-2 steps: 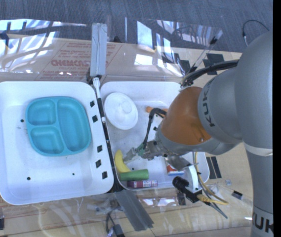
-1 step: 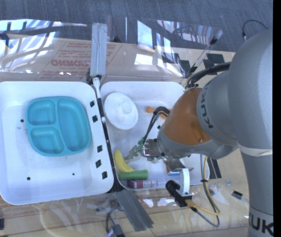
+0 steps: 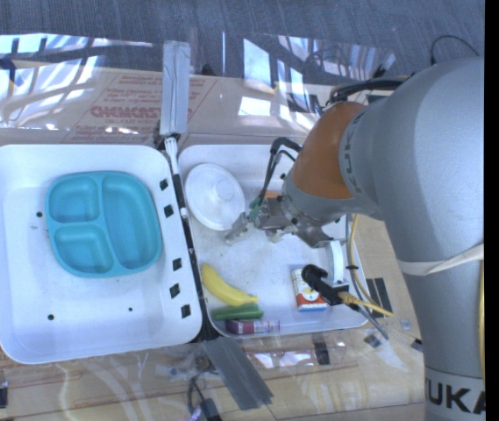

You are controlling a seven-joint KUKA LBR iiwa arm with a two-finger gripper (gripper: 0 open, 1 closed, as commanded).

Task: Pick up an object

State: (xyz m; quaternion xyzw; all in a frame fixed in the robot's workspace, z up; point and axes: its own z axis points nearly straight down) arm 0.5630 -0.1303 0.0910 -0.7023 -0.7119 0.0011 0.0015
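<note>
1. The white round dish is shallow, with a raised ring and a small boss at its middle. It lies flat at the upper left of the right bin.
2. The gripper sits at the dish's lower right edge. Whether it touches the dish cannot be told, nor whether it is apart or closed. Nothing is seen held in it.
3. Below the dish lies a yellow banana, slanting down to the right.
4. Further below the dish, just past the banana, lies a green stick-like thing. Beyond that is a small tube with a dark red end, at the bin's near wall.
5. Below and to the right of the dish stands a small orange and white carton.
6. Left of the dish, across the divider, the left bin holds a blue plate with three compartments, lying flat.
</note>
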